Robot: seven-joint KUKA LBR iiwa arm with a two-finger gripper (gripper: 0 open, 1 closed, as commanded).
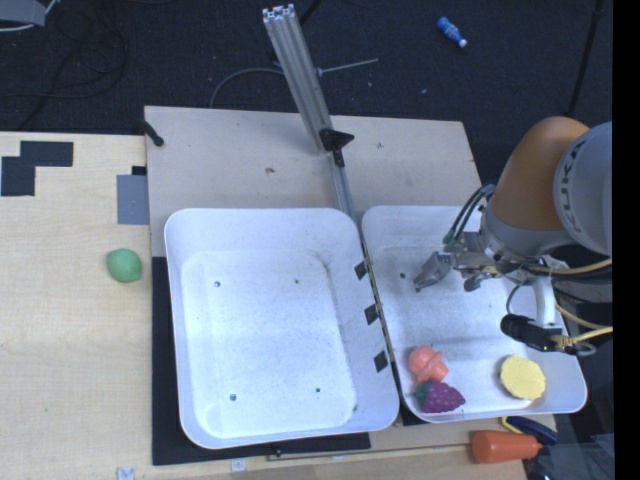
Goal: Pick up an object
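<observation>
Your hand [452,271] hangs over right bin [400,230], fingers spread, gripping nothing. Pink object [428,361] lies at hand's 6 o'clock, well apart. Purple object [440,398] touches it, just below. Yellow disc [523,377] sits toward 5 o'clock, near bin's edge.

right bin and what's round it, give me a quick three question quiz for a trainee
1. True or false: the gripper is above the right bin.
2. Which toy lies nearest the right bin's front right corner? A) pink toy B) purple toy C) yellow disc
3. Fill in: the green ball lies on the wooden table, to the ____ of the left bin.

Key: 1 true. 2 C. 3 left.
</observation>
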